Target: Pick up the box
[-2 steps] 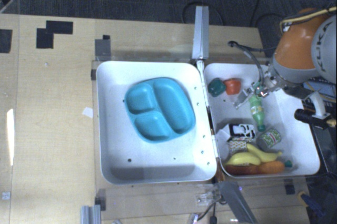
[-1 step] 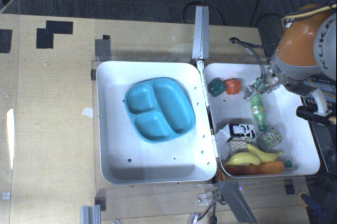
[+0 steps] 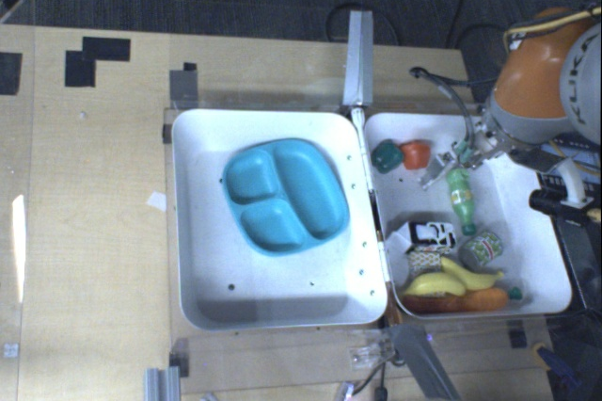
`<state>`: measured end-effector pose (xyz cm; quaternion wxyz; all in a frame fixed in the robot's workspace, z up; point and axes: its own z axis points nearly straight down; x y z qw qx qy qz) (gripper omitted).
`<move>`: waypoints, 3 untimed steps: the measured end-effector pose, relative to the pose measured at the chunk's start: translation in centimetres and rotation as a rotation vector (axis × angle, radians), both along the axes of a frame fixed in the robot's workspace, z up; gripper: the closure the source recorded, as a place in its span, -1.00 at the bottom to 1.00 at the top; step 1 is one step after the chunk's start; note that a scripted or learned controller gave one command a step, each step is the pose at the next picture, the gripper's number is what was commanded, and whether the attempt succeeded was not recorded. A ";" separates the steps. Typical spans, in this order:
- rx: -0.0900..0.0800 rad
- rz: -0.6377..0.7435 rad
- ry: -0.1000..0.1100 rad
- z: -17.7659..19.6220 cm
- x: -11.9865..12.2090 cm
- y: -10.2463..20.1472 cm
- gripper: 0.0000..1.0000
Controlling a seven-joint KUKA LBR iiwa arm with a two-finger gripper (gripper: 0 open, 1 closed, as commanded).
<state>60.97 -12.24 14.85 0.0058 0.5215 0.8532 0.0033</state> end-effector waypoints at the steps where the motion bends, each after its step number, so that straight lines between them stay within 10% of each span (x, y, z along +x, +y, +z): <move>1: -0.001 -0.016 0.001 -5.9 1.9 1.6 -1.00; 2: -0.003 -0.250 0.025 -6.3 3.9 -4.9 -1.00; 3: 0.002 -0.203 0.006 -2.2 1.3 -0.2 -1.00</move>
